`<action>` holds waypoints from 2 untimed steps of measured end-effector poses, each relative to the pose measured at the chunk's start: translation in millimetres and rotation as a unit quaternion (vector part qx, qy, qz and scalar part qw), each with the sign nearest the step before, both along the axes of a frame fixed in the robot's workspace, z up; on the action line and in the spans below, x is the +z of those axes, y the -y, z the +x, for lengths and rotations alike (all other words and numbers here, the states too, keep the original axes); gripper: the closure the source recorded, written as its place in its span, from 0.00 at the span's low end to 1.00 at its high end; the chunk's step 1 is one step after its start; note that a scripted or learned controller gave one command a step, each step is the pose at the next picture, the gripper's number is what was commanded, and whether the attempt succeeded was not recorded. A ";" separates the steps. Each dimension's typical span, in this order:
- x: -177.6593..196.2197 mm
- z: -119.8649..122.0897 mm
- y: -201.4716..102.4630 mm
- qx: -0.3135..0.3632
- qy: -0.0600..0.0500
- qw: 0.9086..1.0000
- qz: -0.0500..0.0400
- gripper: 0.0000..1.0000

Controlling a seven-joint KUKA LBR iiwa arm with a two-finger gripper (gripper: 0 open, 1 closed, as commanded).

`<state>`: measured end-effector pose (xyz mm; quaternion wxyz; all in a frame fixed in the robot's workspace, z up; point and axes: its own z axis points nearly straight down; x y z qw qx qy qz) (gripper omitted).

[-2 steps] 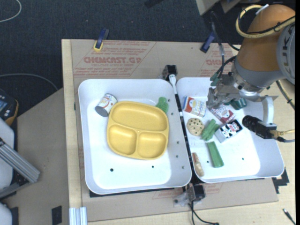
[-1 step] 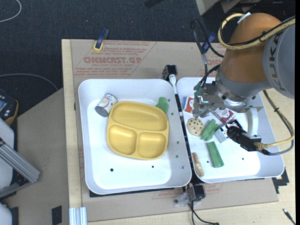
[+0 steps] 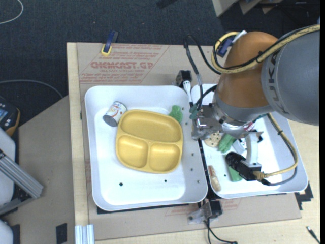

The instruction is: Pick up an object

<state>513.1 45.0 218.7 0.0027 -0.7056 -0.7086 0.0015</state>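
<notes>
Hanging low over the right bin [image 3: 274, 154], the gripper [image 3: 209, 132] hides its own state (open or closed, I cannot tell). The pale green piece [image 3: 225, 143] lies just beside it and looks the likeliest target; descend straight and centred, clear of the bin wall.

Counter [image 3: 76, 85] is carrying two white bins side by side. In the left bin [image 3: 92, 136], a yellow divided plate [image 3: 150, 139] is lying flat near the middle. A small can [image 3: 114, 113] is resting on its side at the plate's upper-left edge, and a green piece [image 3: 176, 113] is sitting at its upper-right corner.

The arm [image 3: 254, 80] is reaching over the right bin [image 3: 290, 161], with the tool [image 3: 203, 126] hanging low at that bin's left wall. Just beside the tool, a speckled pale piece [image 3: 214, 136] and a green lump [image 3: 225, 144] are lying together. Nearer the front rim, a tan stick [image 3: 214, 179] and a second green bit [image 3: 234, 175] are lying. A blue-and-yellow clamp [image 3: 108, 43] is gripping the counter's far edge.
</notes>
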 end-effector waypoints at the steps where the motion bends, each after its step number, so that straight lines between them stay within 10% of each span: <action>1: 11.9 -8.1 -17.3 -0.001 0.003 1.000 0.000 1.00; 2: 4.2 -6.3 -31.0 -0.001 0.002 1.000 -0.001 1.00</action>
